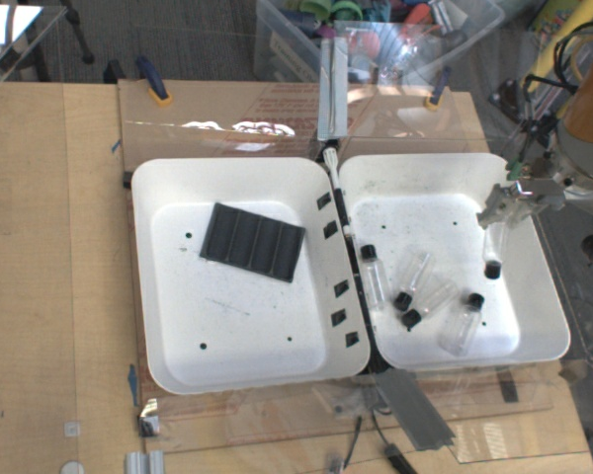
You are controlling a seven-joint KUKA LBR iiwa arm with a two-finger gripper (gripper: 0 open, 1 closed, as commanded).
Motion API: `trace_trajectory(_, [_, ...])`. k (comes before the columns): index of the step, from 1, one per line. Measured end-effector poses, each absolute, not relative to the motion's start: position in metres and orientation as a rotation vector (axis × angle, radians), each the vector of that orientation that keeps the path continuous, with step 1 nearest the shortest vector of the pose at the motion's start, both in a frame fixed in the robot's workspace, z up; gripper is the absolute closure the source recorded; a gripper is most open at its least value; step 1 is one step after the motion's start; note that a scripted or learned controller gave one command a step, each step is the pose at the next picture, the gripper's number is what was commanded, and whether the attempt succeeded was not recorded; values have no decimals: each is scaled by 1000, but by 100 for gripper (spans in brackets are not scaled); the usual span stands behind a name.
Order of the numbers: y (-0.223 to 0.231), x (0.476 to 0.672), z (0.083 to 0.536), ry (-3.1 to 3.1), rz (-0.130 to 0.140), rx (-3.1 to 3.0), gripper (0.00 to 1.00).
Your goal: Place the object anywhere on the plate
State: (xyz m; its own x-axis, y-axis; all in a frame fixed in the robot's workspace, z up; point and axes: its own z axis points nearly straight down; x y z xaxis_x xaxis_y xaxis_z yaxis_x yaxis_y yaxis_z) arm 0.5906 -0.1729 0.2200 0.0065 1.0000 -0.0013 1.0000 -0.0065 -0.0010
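Tool (498,208) above right bin (544,265), near small vials (415,289)

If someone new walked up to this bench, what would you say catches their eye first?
Probably the dark ribbed plate, lying at a slant in the left bin, the only dark shape there. Next, the cluster of clear vials with black caps scattered across the floor of the right bin. The pincer hangs at that bin's right rim, above a vial standing near the wall.
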Motion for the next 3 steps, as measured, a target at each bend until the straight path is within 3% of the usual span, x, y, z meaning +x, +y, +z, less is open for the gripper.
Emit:
trace_trajectory(1, [-173, 591, 220, 2214, -2, 2228, 0])
trace_trajectory(2, [-152, 567, 246, 2464, 0, 1952, 0])
trace_trajectory(3, [-173, 568, 255, 2659, 2, 1666, 0])
